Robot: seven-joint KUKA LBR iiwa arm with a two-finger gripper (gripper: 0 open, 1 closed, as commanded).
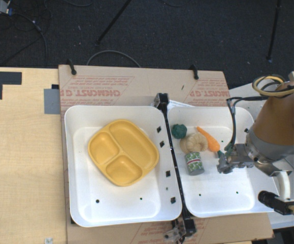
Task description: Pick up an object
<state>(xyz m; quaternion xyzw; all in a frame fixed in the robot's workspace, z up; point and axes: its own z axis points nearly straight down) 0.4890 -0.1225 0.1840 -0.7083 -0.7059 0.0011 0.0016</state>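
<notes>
Your gripper hangs low in the right bin, near its right side. The fingers are small and dark against the arm, so you cannot tell whether they are parted or closed; nothing shows between them. Just to their left lies an orange carrot, then a beige lump, a green can and a dark green ball, all bunched together. That crowding is your risk: closing there could nudge a neighbour or pinch two things and slip. The left bin holds a yellow divided plate, well apart, on the counter.
</notes>
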